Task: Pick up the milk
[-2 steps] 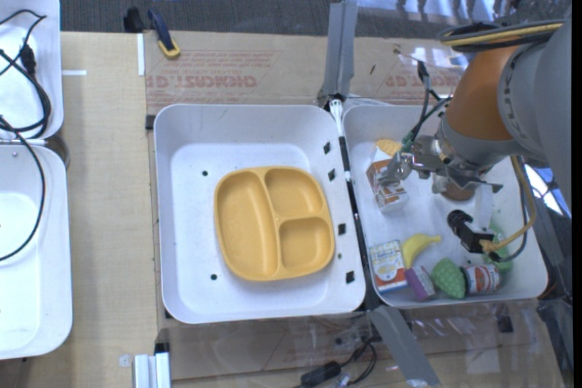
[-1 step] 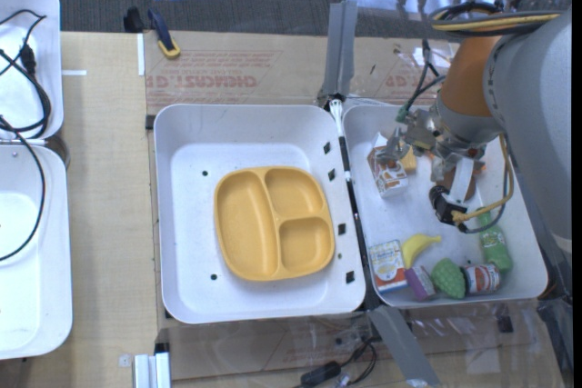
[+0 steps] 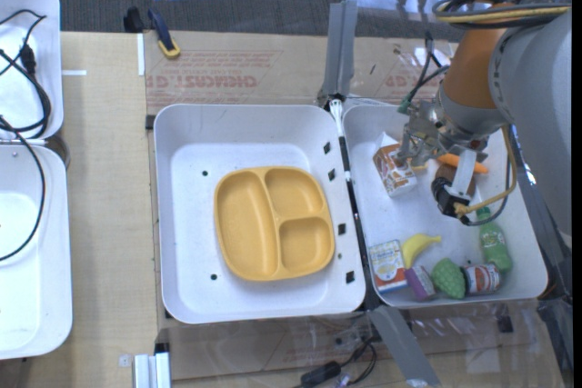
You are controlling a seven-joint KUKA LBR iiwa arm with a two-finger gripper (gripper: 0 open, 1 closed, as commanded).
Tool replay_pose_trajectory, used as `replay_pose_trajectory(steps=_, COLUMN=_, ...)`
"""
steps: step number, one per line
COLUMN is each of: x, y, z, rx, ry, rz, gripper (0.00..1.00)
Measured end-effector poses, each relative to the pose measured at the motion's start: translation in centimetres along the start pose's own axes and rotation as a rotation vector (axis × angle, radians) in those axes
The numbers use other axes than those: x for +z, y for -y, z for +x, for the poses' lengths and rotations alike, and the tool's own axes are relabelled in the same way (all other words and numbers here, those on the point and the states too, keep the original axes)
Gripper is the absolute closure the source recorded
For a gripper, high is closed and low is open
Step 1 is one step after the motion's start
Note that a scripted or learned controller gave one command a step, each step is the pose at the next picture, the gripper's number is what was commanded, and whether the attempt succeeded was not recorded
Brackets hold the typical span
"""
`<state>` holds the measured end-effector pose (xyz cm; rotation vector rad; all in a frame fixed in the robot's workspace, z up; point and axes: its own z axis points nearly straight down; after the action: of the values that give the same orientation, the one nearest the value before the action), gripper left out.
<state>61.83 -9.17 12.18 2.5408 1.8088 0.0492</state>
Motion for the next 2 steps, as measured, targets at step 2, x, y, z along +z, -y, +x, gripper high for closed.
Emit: replay_pose_trajectory(steps=2, x=1.4, y=0.0, z=0.0, rx=0.061, ry=0.001, rz=0.005, gripper=0.0)
